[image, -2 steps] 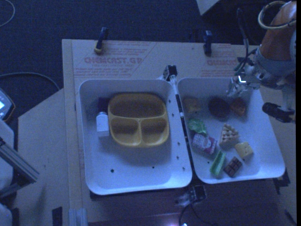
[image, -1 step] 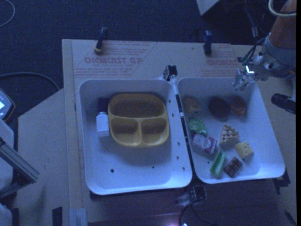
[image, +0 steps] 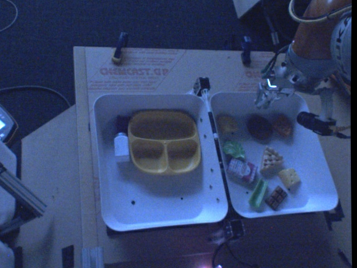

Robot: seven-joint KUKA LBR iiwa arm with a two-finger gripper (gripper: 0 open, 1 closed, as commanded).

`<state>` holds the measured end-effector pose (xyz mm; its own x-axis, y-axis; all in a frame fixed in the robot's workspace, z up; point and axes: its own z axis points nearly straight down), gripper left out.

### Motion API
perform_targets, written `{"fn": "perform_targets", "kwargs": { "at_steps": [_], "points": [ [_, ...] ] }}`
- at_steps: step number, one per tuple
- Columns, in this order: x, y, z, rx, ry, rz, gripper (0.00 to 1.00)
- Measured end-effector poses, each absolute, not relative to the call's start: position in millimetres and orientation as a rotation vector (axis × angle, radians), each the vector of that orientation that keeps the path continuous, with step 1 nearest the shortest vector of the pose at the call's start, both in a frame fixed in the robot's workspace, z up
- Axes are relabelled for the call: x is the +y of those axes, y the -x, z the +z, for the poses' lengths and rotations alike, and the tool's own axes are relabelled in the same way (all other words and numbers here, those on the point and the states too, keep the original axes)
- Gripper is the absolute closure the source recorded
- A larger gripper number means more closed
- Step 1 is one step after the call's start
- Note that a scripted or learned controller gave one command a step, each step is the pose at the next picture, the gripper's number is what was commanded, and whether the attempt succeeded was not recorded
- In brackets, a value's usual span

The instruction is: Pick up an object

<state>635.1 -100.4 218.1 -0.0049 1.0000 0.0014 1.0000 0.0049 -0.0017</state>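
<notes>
Gripper (image: 266,98) hovers over right bin's (image: 321,172) far edge above food items, jaw state unclear, holding nothing visible.

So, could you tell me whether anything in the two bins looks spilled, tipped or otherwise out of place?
Nothing stands out. The yellow tray sits flat in the left bin with a small white bottle beside it, and the toy foods lie scattered in the right bin. The gripper hovers above its far edge.

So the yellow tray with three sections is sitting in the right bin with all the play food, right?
Not quite. The camera view shows the yellow tray sitting in the left bin, beside a small white bottle. The play food is in the right bin.
</notes>
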Motion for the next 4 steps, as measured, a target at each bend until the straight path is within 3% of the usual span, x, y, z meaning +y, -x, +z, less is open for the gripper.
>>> {"fn": "perform_targets", "kwargs": {
  "at_steps": [1,3,4],
  "points": [
    [-44.8,-643.9,227.8,-2.230,2.216,-0.006,1.00],
    [56.9,-638.1,214.3,-2.225,2.212,0.001,1.00],
    [64.6,-641.9,234.8,-2.225,2.221,-0.006,1.00]
  ]
}}
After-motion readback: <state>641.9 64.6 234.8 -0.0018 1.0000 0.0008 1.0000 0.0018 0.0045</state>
